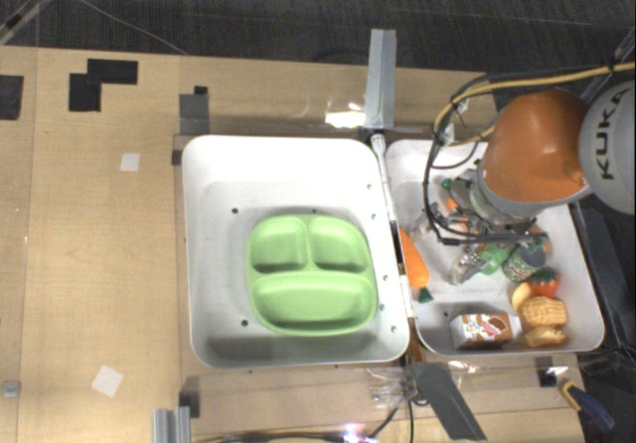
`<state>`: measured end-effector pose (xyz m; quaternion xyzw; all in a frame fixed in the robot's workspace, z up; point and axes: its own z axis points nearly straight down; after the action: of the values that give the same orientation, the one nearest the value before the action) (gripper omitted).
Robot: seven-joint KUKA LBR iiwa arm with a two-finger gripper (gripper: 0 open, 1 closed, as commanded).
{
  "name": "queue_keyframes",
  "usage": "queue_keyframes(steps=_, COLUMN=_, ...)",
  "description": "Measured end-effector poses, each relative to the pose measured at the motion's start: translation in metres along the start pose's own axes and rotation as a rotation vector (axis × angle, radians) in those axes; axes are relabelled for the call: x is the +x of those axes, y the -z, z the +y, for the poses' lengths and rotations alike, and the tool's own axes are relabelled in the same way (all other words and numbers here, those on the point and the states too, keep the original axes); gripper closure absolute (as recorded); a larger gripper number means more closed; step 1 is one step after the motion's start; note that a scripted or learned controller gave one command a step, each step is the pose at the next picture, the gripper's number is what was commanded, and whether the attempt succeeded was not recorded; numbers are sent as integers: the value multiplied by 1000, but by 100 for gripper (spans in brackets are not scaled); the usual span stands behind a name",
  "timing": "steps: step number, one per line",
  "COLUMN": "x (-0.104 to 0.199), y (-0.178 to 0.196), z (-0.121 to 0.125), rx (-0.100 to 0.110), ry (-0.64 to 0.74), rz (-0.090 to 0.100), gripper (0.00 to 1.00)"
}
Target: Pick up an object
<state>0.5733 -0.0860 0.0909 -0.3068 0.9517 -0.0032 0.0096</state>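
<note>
The arm (pixel 537 148) hangs over the right bin (pixel 588 327) at right of frame — its gripper (pixel 487 242) low among toy foods; an orange carrot (pixel 414 262) lies just left.

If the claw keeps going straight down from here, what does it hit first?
Probably the cluster of small toys directly beneath the claw in the right bin; depth is hard to judge.

You had a green divided tray (pixel 312 273) sitting in the middle of the left bin (pixel 214 232) (three compartments, the long one toward the near rim). Black tape patches (pixel 99 81) marked the bench (pixel 89 272) at its far left corner.
</note>
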Motion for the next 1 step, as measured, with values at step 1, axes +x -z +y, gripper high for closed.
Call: queue_keyframes(steps=1, x=31, y=1, z=11, rx=2, ry=135, rz=-2, gripper=0)
